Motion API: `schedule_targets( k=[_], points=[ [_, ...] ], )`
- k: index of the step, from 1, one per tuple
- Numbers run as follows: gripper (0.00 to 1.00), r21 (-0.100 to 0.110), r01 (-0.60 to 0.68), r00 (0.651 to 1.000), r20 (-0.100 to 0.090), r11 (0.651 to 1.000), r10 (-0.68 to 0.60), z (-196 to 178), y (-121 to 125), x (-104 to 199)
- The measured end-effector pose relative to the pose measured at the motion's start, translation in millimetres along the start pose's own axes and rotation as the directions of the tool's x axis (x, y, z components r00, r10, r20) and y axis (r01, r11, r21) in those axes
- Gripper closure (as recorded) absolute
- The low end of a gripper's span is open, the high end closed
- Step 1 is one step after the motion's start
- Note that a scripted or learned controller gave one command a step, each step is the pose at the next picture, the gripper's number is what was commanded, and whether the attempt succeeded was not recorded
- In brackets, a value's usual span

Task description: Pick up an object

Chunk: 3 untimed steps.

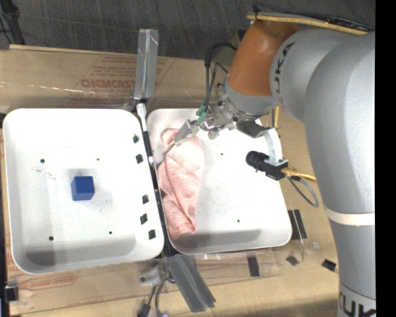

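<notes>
We see two shallow white bins side by side on the tabletop (46, 65), which is covered in brown cardboard. The left bin (26, 230) holds one small blue cube (83, 187), sitting left of the bin's middle and well apart from every wall. The right bin (251, 226) holds a pink cloth (182, 183) — a crumpled towel lying along the bin's left wall, running from the far corner down toward the near edge, with the rest of that bin's floor bare white. The arm (317, 91), grey with an orange band, reaches in from the right, and its gripper (199, 125) hangs over the far left corner of the right bin, just at the cloth's upper end. The tips appear to meet the cloth there, but we cannot tell whether the jaws are spread or pressed together, nor whether any cloth lies between them. A black fitting (264, 164) with a yellow cable shows over the right bin's right side. As for writing, faint red print runs across the cardboard behind the left bin — too washed out for us to read — and the letters "KU" show in black at the arm's base, near the lower right.
</notes>
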State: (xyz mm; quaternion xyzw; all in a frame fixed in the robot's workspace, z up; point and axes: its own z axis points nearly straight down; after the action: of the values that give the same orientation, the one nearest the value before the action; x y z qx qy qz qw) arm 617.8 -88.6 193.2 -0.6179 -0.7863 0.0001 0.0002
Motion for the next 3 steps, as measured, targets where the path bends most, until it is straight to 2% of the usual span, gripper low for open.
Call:
schedule_targets(
  k=[1,2,3],
  points=[
    [0.0,0.0,0.084,0.996,0.001,0.996,-0.084,101.1,15.8,-30.7],
    [0.0,-0.002,0.104,0.995,0.001,0.995,-0.104,99.4,33.3,-31.3],
    [0.0,-0.002,0.104,0.995,0.001,0.995,-0.104,99.5,33.3,-31.3]
  ],
)
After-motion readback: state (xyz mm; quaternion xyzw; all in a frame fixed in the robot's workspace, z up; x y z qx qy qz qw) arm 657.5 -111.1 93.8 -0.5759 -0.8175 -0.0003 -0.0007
